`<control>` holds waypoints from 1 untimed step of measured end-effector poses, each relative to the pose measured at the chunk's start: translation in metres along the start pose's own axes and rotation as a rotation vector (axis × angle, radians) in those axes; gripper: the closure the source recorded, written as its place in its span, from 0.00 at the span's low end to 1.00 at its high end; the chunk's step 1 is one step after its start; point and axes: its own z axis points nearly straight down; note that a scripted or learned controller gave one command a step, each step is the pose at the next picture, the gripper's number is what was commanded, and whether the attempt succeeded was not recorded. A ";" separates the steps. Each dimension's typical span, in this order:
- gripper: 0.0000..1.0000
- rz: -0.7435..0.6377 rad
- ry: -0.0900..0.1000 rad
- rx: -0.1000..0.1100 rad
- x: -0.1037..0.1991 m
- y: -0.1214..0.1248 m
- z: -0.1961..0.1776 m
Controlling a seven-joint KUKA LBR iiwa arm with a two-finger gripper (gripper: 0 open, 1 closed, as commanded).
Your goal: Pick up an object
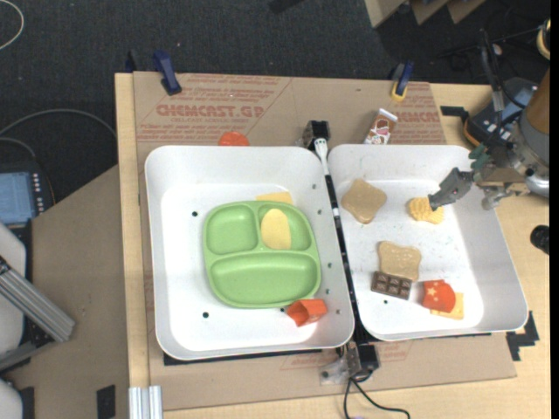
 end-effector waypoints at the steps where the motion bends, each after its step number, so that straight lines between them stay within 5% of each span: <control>1: 0.00 -0.003 0.006 0.018 0.045 -0.016 0.160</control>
